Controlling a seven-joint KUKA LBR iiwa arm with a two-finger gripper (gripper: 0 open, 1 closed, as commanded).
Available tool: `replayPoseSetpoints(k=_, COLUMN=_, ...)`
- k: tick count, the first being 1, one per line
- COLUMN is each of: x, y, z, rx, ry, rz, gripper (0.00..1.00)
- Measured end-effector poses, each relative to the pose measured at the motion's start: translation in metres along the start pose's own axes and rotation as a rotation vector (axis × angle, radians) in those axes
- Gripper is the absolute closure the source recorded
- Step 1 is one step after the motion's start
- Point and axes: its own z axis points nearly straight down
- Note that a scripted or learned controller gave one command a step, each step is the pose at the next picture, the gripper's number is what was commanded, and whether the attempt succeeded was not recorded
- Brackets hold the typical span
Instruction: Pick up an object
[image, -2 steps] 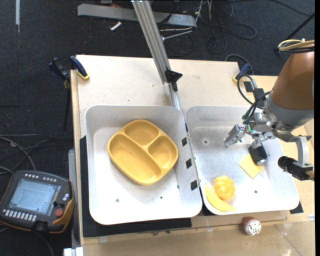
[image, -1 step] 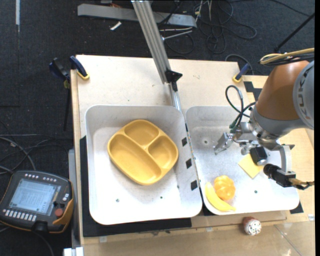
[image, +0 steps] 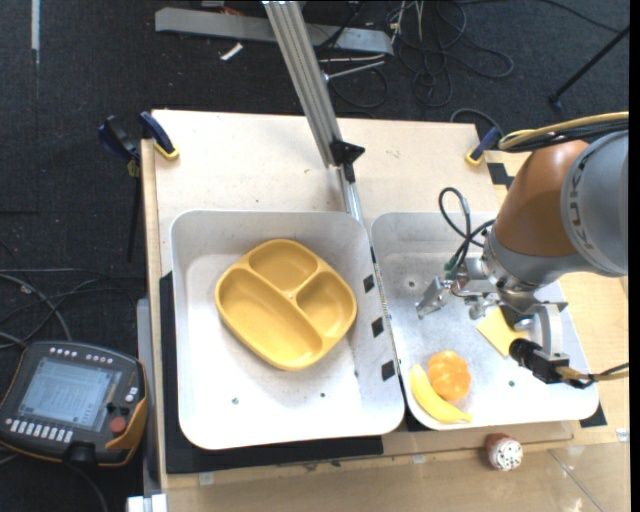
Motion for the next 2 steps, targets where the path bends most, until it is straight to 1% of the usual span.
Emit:
replayPoseSetpoints(k=1, x=0.0, y=0.001, z=0.041, rx=-0.005, ry=-0.001, rz=0.0, gripper=0.0)
replayPoseSetpoints(k=2, x=0.001, y=0.001, z=0.029, rx=-0.006, ry=0.0, rz=0.0, gripper=1.0)
